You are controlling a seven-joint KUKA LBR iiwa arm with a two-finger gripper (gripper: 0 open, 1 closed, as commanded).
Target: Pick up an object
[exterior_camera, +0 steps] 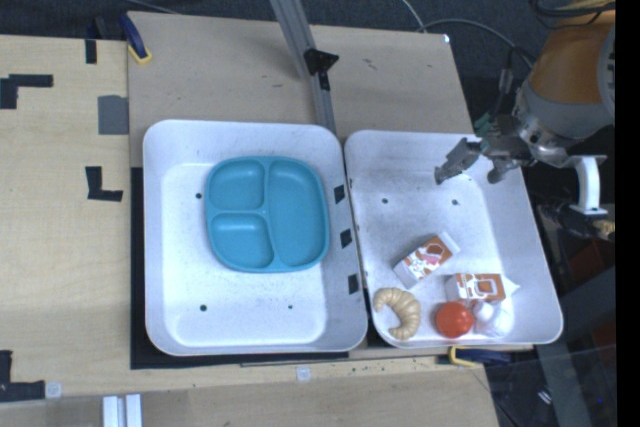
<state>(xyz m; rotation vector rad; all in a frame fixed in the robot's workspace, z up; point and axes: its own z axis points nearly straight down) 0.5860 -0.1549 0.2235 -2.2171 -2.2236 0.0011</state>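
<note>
- Since the task names no particular object, the candidates are the four items clustered in the lower part of the right bin [520, 215]: a small white-and-red carton [425, 258] lying tilted near the middle, a second white-and-red packet [481, 287] toward the lower right, a red tomato-like ball [454, 319] just beside that packet, and a tan croissant [400, 311] at the lower left corner.
- None of them is lifted; all rest on the bin floor.
- The gripper [470, 163] hangs over the upper right part of the same bin, well apart from the cluster, its two dark fingers spread open with nothing between them.
- By my judgement the pick has not begun: the approach, descent, closing and lift are all left to do.
- The left bin [160, 215] holds a teal divided plate [267, 214] lying flat.
- Both bins sit side by side on a light wooden bench [60, 215] marked with black tape, and a grey metal pole [290, 5] slants down from the top of the frame.
- Dark carpet and loose cables fill the upper background.
</note>
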